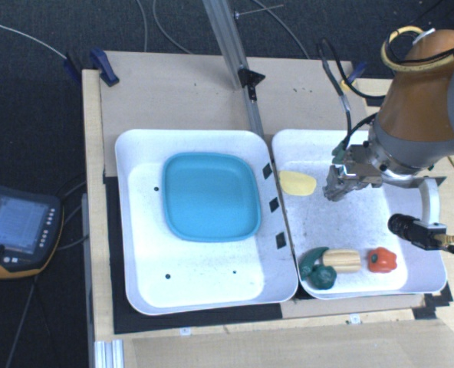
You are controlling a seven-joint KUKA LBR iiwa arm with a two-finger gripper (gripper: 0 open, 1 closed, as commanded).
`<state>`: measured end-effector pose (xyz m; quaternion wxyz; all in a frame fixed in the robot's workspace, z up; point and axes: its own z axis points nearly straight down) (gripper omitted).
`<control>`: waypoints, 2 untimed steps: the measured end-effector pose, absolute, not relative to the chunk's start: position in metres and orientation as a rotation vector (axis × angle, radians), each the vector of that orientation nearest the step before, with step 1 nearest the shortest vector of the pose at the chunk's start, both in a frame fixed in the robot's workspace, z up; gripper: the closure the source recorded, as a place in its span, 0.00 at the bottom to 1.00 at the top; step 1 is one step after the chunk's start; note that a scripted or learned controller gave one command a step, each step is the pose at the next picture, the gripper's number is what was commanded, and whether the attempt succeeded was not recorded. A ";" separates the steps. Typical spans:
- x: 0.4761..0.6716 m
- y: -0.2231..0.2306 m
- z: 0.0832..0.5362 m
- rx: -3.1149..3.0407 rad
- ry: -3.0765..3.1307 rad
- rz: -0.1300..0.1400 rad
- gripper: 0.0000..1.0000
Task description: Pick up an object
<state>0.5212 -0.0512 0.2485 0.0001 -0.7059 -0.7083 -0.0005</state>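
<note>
- The two-finger gripper (336, 190) is seen low over the right white bin (319, 236), just right of a pale yellow, lemon-like object (297, 183).
- Whether its fingers are apart or together cannot be told.
- A green vegetable (317, 268), a tan cylindrical block (342, 261) and a red tomato-like object (381, 260) lie along the near edge.
- A blue square plate (211, 196) is seated in the left white bin (135, 228).

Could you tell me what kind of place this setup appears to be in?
Most likely a robotics lab's grasping test bench: a wooden bench bearing two white bins, toy-like items such as a red pepper, a teach pendant and loose cables on dark carpet.
</note>
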 end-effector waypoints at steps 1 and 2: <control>0.511 0.002 0.248 -2.216 -2.226 -0.002 1.00; 0.509 0.053 0.254 -2.216 -2.226 -0.002 1.00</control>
